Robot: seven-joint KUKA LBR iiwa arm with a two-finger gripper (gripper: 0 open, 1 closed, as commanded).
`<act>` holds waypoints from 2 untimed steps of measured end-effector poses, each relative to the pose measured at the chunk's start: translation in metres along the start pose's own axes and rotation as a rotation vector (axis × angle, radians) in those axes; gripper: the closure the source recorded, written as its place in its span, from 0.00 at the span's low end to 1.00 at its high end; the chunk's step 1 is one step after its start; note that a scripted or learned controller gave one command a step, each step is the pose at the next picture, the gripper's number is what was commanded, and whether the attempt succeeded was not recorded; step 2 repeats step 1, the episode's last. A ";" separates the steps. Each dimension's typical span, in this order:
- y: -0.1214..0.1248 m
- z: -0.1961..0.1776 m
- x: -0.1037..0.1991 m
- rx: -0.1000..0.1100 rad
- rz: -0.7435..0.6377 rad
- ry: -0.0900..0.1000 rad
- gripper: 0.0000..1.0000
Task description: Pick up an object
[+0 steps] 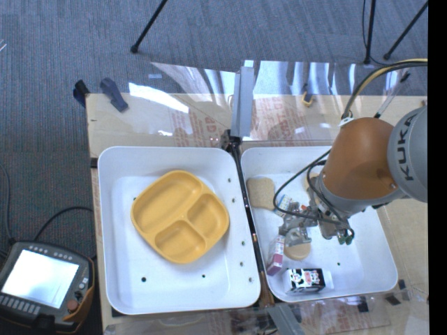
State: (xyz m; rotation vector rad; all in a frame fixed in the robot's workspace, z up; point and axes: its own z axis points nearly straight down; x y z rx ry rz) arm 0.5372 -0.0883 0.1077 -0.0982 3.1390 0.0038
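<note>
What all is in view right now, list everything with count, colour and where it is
Bins: two, white, side by side on the bench.
Divided plate: one, yellow, in the left bin.
Round flat thing: one, tan, right bin, far left corner.
Small carton: one, black and white, right bin, near edge.
Slim tube: one, pink and white, right bin, left side.
Pendant: one, grey with lit screen, on the floor at lower left.
Arm: one, grey and orange, over the right bin.
Gripper: one, low in the right bin.

Grey carpet floor [70, 33] surrounds a wooden bench [140, 121].
</note>
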 end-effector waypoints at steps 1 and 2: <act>0.068 -0.082 -0.017 0.001 -0.147 -0.005 1.00; 0.068 -0.082 -0.017 0.001 -0.147 -0.005 1.00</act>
